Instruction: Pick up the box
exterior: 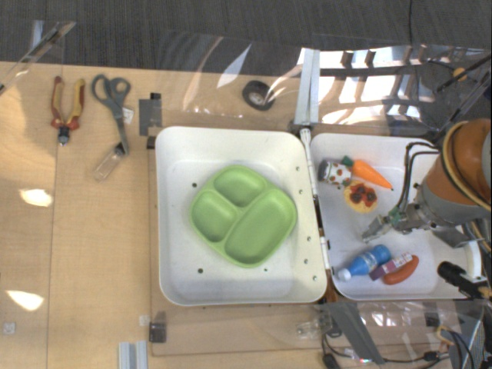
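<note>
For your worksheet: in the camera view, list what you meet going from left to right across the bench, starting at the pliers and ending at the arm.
Pliers → scissors → green divided plate in the left bin → blue bottle in the right bin → arm.

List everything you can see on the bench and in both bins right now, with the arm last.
Green three-compartment plastic plate: 1, green, centre of the left white bin.
Orange toy carrot: 1, orange with green top, upper part of the right white bin.
Small white patterned box: 1, white with dark marks, left of the carrot.
Round pizza-like toy: 1, yellow and red, below the carrot.
Blue bottle: 1, blue with white cap, lower right bin.
Red sausage-like toy: 1, red, beside the bottle.
Pliers: 1, red-handled, bench far left.
Scissors: 1, grey, beside the pliers.
Tape roll: 1, dark, behind the left bin.
Gripper: 1, grey metal, over the right bin.
</note>
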{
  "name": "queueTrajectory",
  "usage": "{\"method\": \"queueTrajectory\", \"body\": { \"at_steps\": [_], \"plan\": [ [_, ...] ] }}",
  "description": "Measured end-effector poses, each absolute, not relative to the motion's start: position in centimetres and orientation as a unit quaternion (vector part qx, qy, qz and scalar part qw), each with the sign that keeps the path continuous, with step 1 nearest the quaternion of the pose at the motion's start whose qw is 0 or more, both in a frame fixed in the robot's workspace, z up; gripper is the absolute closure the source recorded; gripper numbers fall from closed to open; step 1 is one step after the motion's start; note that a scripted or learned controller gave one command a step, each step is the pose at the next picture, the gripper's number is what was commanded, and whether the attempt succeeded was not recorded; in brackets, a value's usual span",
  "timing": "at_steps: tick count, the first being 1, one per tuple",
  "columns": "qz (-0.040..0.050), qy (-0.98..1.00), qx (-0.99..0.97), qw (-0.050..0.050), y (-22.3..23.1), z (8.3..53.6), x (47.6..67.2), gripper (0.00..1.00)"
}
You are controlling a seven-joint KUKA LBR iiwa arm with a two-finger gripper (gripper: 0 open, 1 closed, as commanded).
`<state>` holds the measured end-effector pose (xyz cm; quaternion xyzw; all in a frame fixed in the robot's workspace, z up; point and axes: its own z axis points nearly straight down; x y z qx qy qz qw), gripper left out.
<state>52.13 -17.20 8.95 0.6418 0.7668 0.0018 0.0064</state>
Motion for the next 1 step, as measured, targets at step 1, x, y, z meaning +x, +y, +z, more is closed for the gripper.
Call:
{"method": "queueTrajectory", "body": {
  "at_steps": [1],
  "plan": [
    [0.0035, 0.752, 0.659, 0.006, -16.09, 8.87, 57.98, 0.0]
  ]
}}
